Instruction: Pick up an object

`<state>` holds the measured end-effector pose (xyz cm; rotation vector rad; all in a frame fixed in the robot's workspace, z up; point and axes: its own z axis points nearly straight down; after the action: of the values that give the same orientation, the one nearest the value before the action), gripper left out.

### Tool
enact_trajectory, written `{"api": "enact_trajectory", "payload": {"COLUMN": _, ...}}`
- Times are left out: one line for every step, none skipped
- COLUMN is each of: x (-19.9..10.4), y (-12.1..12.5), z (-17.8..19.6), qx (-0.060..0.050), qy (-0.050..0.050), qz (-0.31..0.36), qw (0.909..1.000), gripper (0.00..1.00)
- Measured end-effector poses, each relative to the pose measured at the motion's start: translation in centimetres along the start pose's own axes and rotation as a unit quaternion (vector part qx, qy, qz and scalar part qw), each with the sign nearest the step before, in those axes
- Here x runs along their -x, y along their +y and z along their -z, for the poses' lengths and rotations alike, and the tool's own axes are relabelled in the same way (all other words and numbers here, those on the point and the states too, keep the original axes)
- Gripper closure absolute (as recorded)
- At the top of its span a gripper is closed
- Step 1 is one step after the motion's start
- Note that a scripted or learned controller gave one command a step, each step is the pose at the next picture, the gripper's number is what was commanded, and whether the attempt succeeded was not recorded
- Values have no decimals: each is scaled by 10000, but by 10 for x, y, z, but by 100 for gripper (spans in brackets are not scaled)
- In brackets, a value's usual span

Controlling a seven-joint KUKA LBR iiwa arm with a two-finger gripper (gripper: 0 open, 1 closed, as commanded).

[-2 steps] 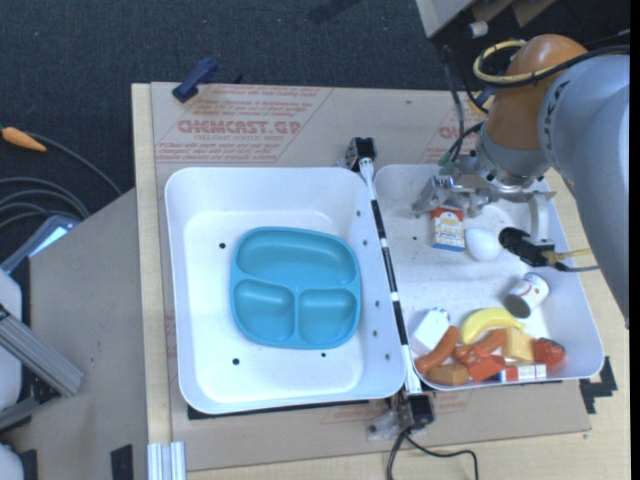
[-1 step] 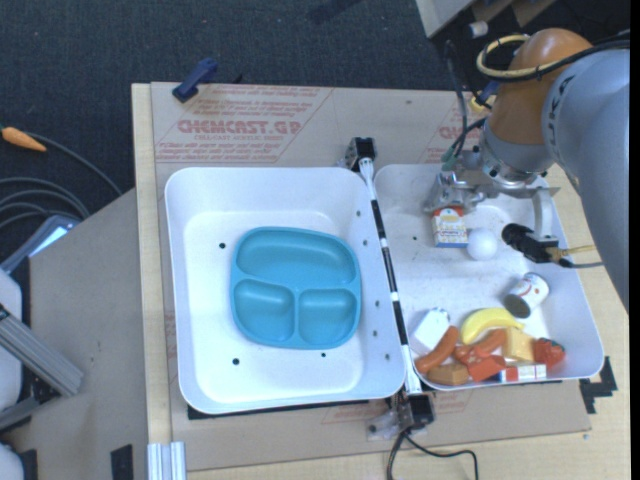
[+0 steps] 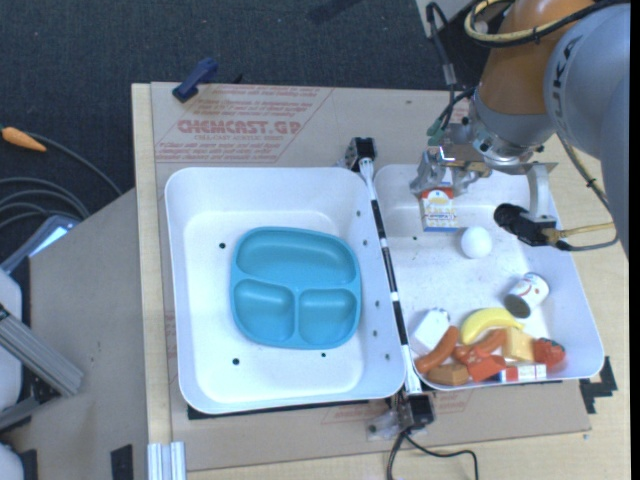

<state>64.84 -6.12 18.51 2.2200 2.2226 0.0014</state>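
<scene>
1. Up at the far end of the right bin [image 3: 565, 263], the gripper [image 3: 446, 180] hangs right over a small red-and-white carton [image 3: 438, 212]. Its metal parts overlap the carton's far edge. From this slant it cannot be told whether it is open, closed or touching the carton.
2. The carton lies near the divider between the bins, and its print is too small to read. A white ball [image 3: 476, 242] sits just beside it.
3. The grey arm [image 3: 595, 78] comes in from the right, is cut off by the picture's edge and hides the bin's far right corner.
4. At the near end of the right bin, toy food lies in a heap: a banana [image 3: 490, 320], a white piece [image 3: 432, 325], and orange and red pieces [image 3: 470, 360] that overlap so much that single shapes are hard to separate. A small white-and-dark cylinder [image 3: 527, 290] lies a little apart from the heap.
5. The left bin [image 3: 185, 268] holds a blue divided plate [image 3: 295, 288], flat and in full sight.
6. A blue thing [image 3: 195, 80] sits at the far edge of the counter [image 3: 150, 218], too blurred to name.
</scene>
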Motion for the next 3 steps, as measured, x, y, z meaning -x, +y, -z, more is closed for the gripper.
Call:
{"api": "enact_trajectory", "payload": {"x": -14, "y": -50, "z": 59, "qx": -12, "qy": 3, "qz": -4, "qw": 10000, "gripper": 100}}
{"api": "enact_trajectory", "payload": {"x": -50, "y": -88, "z": 83, "qx": -19, "qy": 3, "qz": -1, "qw": 10000, "gripper": 100}}
{"api": "enact_trajectory", "payload": {"x": -68, "y": -145, "z": 82, "qx": -22, "qy": 2, "qz": -4, "qw": 10000, "gripper": 100}}
